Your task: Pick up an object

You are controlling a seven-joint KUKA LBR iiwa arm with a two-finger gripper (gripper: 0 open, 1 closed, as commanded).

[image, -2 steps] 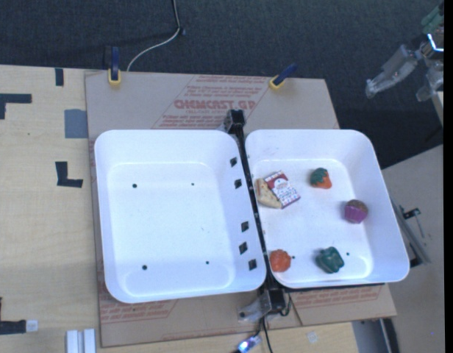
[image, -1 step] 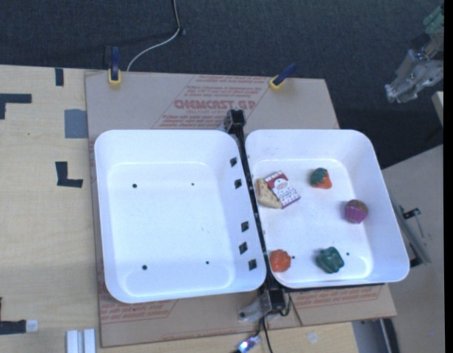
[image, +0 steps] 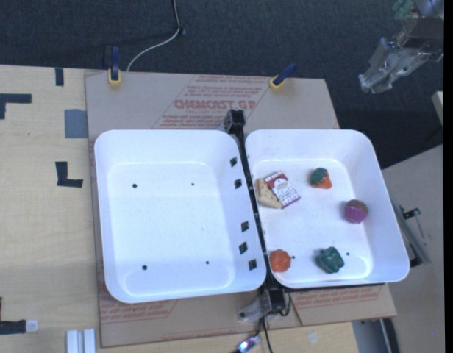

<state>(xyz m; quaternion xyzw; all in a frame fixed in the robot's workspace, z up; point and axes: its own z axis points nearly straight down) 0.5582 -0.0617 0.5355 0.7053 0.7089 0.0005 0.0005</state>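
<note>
The right bin (image: 376, 169) holds several small items. A red and white snack packet (image: 279, 190) lies near the divider, and an orange and green piece (image: 320, 178) sits to its right. A purple ball-like item (image: 355, 211) rests by the right wall. A green item (image: 330, 259) and an orange ball (image: 280, 259) lie along the front wall. My gripper (image: 372, 81) hangs high at the top right, outside the bin and well beyond its far right corner, over the dark floor. Nothing shows in its grasp.
The left bin (image: 168, 219) sits beside the right one on a cardboard sheet (image: 204, 101) held by two clamps (image: 113, 72). Black clips (image: 245, 226) line the divider between the bins. A white cable (image: 157, 46) trails off the back.
</note>
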